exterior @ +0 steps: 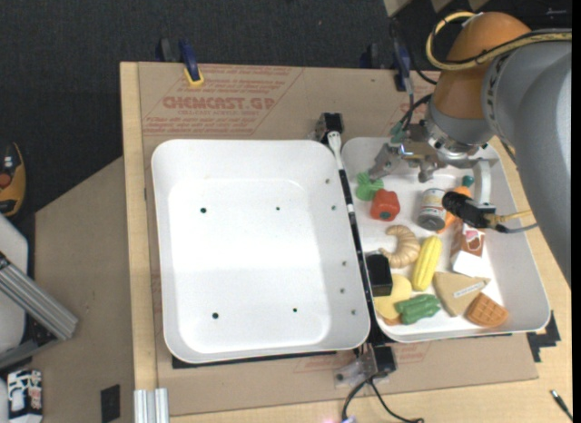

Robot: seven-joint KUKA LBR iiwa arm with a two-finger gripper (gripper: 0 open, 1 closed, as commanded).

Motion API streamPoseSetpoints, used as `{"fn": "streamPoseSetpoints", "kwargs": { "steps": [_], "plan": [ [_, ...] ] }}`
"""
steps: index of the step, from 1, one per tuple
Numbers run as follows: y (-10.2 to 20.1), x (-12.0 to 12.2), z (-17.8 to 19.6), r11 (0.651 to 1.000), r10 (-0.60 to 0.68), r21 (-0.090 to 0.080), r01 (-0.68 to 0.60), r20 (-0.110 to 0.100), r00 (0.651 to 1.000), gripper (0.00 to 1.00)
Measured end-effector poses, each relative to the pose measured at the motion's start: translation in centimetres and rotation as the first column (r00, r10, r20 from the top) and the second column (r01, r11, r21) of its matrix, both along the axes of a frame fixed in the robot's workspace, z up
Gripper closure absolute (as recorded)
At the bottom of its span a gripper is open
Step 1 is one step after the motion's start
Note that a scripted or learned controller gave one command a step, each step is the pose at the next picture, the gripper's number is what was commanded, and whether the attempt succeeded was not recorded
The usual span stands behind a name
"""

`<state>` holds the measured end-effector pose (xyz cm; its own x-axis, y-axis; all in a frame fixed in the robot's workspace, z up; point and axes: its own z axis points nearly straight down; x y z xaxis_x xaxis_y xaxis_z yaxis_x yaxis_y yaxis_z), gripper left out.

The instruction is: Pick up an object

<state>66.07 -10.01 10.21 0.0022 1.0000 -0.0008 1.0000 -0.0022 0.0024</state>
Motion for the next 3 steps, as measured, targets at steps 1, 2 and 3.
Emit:
{"fn": "streamPoseSetpoints", "kwargs": {
  "steps": [1, 2, 3],
  "plan": [
    [0.6, -3.9, -1.8, 1.0, 0.0, 0.002, 0.0, -0.007, 1.0, 0.0],
    [0.5, -3.7, -0.7, 1.0, 0.001, 0.001, -0.001, -0.001, 1.0, 1.0],
    [5.8, 1.0, 9.0, 1.0, 0.009, 0.001, -0.009, 0.012, 1.0, 1.0]
  ]
}}
